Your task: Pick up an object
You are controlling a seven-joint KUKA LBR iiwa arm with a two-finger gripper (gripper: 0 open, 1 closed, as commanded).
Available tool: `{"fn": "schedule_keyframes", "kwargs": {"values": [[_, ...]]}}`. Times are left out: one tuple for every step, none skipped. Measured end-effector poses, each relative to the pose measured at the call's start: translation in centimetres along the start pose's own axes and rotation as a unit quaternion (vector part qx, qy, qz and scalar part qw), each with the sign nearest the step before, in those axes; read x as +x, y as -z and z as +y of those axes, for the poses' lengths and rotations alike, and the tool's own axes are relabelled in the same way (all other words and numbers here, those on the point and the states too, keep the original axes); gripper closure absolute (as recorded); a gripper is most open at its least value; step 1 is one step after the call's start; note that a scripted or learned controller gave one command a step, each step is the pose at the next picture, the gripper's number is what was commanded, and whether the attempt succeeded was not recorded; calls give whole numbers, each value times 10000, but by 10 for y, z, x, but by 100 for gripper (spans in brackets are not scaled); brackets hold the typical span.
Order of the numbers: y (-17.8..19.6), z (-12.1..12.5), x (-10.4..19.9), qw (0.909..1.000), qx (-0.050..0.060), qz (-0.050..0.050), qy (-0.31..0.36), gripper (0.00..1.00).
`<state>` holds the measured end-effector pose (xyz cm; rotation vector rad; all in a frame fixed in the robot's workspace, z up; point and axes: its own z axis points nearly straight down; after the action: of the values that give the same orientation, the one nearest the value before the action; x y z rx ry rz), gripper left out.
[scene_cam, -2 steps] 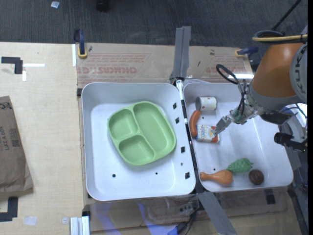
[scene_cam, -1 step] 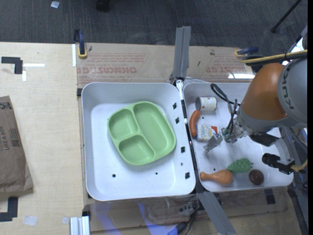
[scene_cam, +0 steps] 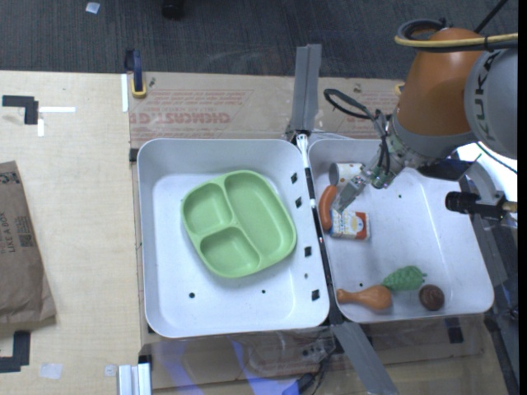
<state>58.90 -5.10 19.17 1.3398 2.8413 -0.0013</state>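
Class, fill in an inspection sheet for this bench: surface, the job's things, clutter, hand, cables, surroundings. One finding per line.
Surface: two white bins side by side; left bin, right bin.
Job's things: right bin has a hot dog, small carton, can, orange squash, green leafy toy, brown ball.
Clutter: green divided plate in left bin.
Hand: hand low over the carton and hot dog; grip unclear.
Cables: black loop behind right bin.
Surroundings: cardboard sheet, paper bag at left.
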Motion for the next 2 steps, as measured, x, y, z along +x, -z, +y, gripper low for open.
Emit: {"fn": "schedule_keyframes", "kwargs": {"values": [[-55,-43,-53,10000,0,-2,60,0],[-89,-64,-15,9510,-45,-139,3088,0]]}}
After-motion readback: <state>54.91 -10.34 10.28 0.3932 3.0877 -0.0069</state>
